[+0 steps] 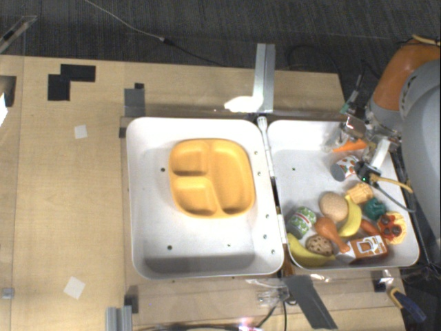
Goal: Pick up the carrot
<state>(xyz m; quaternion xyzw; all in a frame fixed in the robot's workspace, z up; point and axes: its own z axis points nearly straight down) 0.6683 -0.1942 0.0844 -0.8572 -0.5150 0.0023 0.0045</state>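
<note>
Toy food (344, 229) crowds the near corner of the right bin (296, 147), and up at its far end the gripper (360, 149) hangs above the floor with the carrot (351, 145) apparently pinched in its fingers. Looks lifted; only holding on is left.

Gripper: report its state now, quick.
Gripper: over the right bin's far right corner, with an orange carrot-like piece at its tip; open or shut cannot be told.

even overhead light, soft shadows, slightly grainy.
</note>
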